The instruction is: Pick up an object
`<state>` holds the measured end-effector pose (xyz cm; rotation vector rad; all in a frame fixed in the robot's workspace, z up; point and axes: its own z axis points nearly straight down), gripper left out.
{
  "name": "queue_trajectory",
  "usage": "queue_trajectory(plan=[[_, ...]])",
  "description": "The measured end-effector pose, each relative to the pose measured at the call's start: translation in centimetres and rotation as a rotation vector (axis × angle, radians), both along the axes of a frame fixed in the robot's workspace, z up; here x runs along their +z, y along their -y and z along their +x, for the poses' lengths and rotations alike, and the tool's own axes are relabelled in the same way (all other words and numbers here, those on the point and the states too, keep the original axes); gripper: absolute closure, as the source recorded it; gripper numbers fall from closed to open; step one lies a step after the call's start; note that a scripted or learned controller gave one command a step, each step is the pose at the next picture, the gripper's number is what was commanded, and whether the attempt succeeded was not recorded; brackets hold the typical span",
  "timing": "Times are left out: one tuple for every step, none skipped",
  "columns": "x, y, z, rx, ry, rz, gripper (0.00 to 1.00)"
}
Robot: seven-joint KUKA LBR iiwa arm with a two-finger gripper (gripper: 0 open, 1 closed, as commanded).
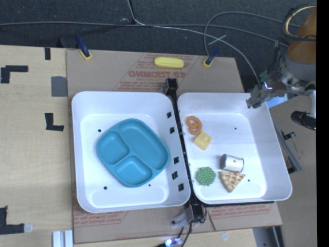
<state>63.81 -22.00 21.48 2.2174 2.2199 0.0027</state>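
Five small toy foods sat in the right white plastic bin [257, 118] | small white-and-red tin can [232, 162] lay near front: hard, light, may roll, grab across sides | gripper [255, 100] at bin's far right rim, open/shut: can't tell

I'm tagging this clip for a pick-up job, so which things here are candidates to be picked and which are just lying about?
Candidates, in the right bin:
- pretzel
- yellow block
- small can
- green ball
- pizza slice

The hand sits over that bin's far right corner.

Lying about:
- blue tray in the left bin
- banana on the cardboard
- cables
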Motion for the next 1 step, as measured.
queue_trajectory(plan=[[-0.61, -4.53, -0.37, 0.003, -0.006, 0.002, 1.0]])
